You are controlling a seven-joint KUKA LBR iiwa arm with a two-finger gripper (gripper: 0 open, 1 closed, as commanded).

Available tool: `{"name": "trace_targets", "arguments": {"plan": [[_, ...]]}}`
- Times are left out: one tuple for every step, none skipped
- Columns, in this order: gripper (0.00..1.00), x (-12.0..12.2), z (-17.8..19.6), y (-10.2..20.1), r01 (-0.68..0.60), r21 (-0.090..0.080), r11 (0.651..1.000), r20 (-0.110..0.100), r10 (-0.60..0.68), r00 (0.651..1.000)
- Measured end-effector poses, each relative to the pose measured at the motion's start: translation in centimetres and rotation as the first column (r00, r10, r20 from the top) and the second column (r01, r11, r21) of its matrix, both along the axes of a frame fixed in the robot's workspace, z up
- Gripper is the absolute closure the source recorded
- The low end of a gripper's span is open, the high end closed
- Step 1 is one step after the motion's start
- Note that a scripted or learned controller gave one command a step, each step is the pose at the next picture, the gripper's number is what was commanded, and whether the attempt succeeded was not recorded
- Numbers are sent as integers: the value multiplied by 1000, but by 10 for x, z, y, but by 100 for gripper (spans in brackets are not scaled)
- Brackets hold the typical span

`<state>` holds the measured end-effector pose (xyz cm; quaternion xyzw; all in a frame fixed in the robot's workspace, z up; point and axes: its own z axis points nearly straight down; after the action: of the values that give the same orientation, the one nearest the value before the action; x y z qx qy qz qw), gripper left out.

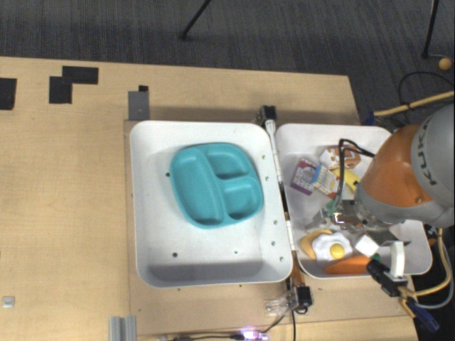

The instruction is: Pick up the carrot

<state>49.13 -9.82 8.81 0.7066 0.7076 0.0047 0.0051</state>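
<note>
The carrot point(347, 265) lies in the right bin point(295, 190), against that bin's near wall, just right of the fried egg toy point(333, 248). The end effector point(341, 217) hangs over the right bin's middle, just above the egg and the carrot as seen here, apart from the carrot; whether it is parted or closed I cannot tell. The arm point(409, 172) covers much of the right bin's right half. Beyond the end effector, toward the right bin's far wall, sit a purple packet point(304, 176) and other small packages point(331, 169). Left of the right bin, the left bin point(153, 212) holds a teal divided plate point(215, 183). Bare tabletop point(64, 204) stretches well left of the right bin.
</note>
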Motion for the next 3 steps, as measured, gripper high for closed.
{"name": "trace_targets", "arguments": {"plan": [[0, 0, 0, 13, 21, -4, 1000, 0, -21, 1000], [0, 0, -1, 16, 164, 0, 986, 1, -164, 986], [0, -2, 52, -68, -119, -5, 993, -7, 119, 993]]}}
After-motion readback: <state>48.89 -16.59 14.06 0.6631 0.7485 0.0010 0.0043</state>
